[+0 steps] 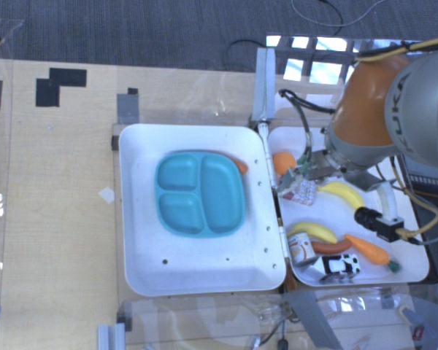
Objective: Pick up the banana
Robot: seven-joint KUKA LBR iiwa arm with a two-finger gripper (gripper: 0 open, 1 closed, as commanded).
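A yellow curved banana lies about mid-way along the right-hand shallow white bin. A second, shorter yellow banana lies nearer the camera than the first banana and to its left in the view, apart from it.

Just left of the first banana is a crinkled clear packet with red and white print; the print is too small to read. The gripper hangs over the far edge of that packet, close to the first banana's left tip but not on it. Whether the gripper is apart or together cannot be told from this slant. The grey arm with its orange band overhangs the bin behind the first banana, and dark letters run along its grey shell, of which U and K can be made out.

Further left of the first banana, past the packet, a round orange fruit sits against the bin wall. Nearer the camera than the first banana lie a red sausage just below the shorter banana, a small can with a red and white label that cannot be read, an orange carrot with a green end, and a small black-and-white toy.

Well left of the first banana, the left-hand white bin holds a blue three-compartment plastic plate, with an orange thing peeking out at the plate's far right rim. Both bins rest on the pale wooden bench.
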